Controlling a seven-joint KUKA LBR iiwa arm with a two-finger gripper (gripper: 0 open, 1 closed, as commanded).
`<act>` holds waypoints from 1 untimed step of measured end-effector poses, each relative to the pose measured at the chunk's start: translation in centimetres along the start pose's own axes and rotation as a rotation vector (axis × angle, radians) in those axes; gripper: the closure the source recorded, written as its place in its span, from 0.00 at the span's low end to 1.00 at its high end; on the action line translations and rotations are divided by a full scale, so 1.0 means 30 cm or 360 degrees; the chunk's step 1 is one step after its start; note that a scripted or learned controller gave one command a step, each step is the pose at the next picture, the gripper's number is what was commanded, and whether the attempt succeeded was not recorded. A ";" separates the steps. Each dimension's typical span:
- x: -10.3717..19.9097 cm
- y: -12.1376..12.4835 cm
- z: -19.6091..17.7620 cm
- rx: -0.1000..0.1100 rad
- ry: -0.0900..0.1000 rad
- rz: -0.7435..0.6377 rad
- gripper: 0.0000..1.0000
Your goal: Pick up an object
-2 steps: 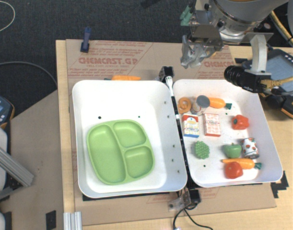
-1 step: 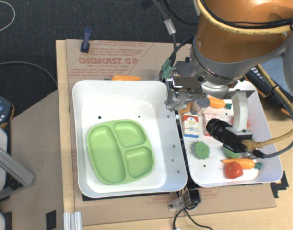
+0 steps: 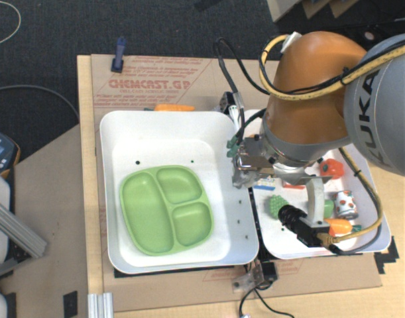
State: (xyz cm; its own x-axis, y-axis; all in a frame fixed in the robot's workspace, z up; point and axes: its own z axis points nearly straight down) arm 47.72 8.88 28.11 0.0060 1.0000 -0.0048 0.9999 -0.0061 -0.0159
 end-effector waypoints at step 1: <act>0.033 0.003 -0.549 -0.0057 0.0016 -0.0013 1.00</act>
State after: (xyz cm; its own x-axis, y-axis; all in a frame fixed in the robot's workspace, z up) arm 48.07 9.93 44.56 -0.0021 1.0000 0.0054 0.9998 0.0020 0.0202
